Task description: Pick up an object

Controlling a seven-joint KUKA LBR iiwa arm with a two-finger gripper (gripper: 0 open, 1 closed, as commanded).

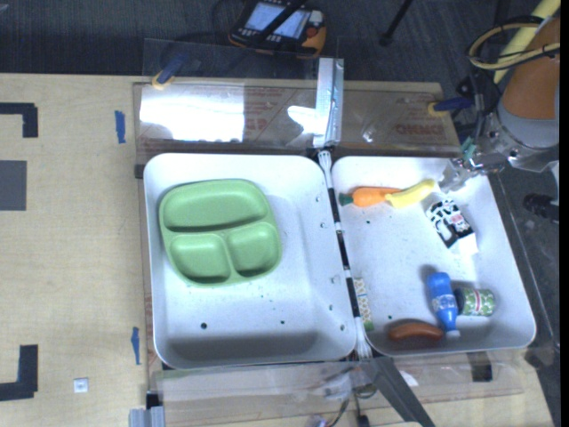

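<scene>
Plainly the banana (408, 195), lying in the right bin (507, 238) at its far side, touching the carrot (376, 197), looks light, stiff and smooth, so I judge a pinch across its narrow middle safest. It lies just beside the tool (464, 169), which hovers over the bin's far right corner; whether that tool is open or closed I cannot tell.
</scene>
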